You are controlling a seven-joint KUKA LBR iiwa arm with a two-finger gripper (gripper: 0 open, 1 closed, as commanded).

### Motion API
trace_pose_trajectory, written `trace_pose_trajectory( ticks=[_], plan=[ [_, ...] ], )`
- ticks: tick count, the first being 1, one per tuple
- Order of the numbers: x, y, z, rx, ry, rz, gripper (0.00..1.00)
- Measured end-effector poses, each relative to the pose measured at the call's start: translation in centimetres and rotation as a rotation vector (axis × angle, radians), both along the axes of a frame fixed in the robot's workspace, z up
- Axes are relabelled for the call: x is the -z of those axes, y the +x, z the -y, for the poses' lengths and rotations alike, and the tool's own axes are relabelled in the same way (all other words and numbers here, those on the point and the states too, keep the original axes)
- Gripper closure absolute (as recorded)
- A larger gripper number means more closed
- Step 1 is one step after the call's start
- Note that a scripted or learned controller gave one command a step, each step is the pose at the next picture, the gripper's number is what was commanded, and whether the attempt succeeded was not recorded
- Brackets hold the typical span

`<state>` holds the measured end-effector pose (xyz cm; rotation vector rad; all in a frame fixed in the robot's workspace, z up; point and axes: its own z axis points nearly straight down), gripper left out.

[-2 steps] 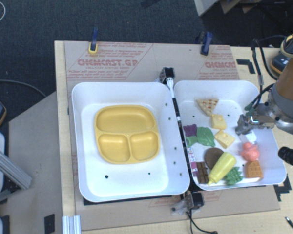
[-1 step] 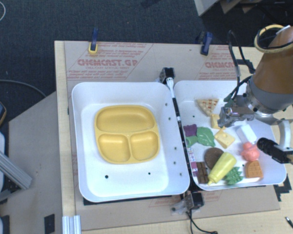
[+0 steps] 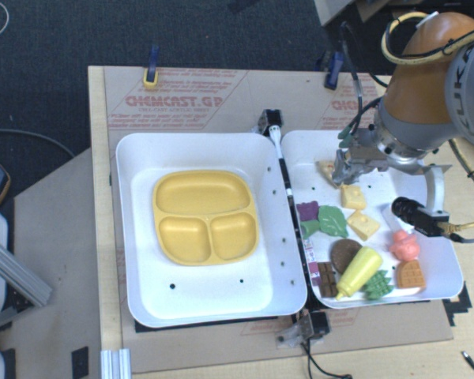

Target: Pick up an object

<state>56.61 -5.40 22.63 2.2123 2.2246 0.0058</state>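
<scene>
yellow divided tray (image 3: 205, 215), blue clamps (image 3: 152, 67)

Glossy white plastic bins (image 3: 134, 212); matt yellow plastic tray (image 3: 206, 215); rough brown board bench (image 3: 110, 101).

Overhead view of the bench under bright, even illumination.
The white bins (image 3: 134, 212) reflected the light strongly and approached overexposure, with faint sheen along their rims. Shadows were soft and short beneath the yellow tray (image 3: 205, 215) and the arm (image 3: 426, 77), indicating diffuse light from above. The dark floor (image 3: 63, 22) stayed dim. Focus was moderate; fine detail appeared slightly soft and grainy throughout.
</scene>
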Motion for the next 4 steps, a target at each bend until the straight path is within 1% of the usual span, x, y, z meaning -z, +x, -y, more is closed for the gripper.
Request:
trace_pose_trajectory(
  ticks=[1, 2, 3, 4],
  plan=[
    [1.1, 3.1, -5.0, 0.0, 0.0, -0.001, 1.0],
    [-0.4, 2.7, -6.0, 0.003, 0.0, -0.001, 1.0],
    [0.6, 3.7, -6.1, 0.004, -0.001, -0.003, 1.0],
    [0.5, 2.9, -6.2, 0.006, 0.0, -0.008, 1.0]
  ],
)
